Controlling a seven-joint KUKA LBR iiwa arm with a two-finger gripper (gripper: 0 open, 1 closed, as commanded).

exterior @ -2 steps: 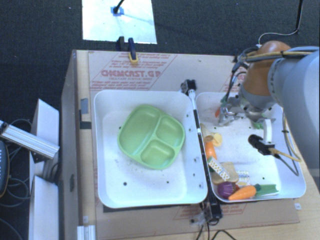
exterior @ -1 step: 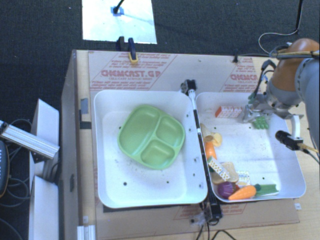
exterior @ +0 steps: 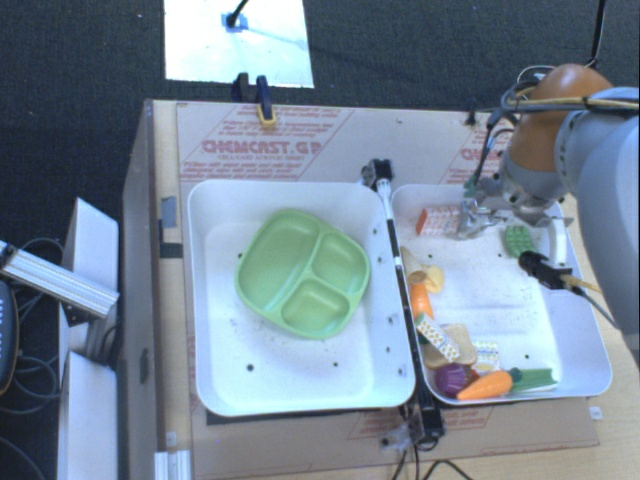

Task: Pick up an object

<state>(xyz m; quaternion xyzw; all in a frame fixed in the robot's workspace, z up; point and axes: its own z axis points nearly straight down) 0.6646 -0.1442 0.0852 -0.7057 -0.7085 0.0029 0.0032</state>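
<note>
The left bin [exterior: 215, 368] keeps the green plate [exterior: 303, 273] apart. The small toys lie in the right bin [exterior: 585, 353], so the gripper [exterior: 478, 218] hangs there beside the orange packet [exterior: 437, 221], a likely target; nothing sits between it yet.

"CHEMCAST GP" on bench sheet [exterior: 262, 133]

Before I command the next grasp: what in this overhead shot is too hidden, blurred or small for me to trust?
- Gripper: finger state too blurred to read in the camera view; contact with the orange-and-white packet unclear.
- Green block: partly covered by the wrist.
- Pile at the right bin's near corner, around the carrot and purple piece: items overlap, too small to identify.
</note>
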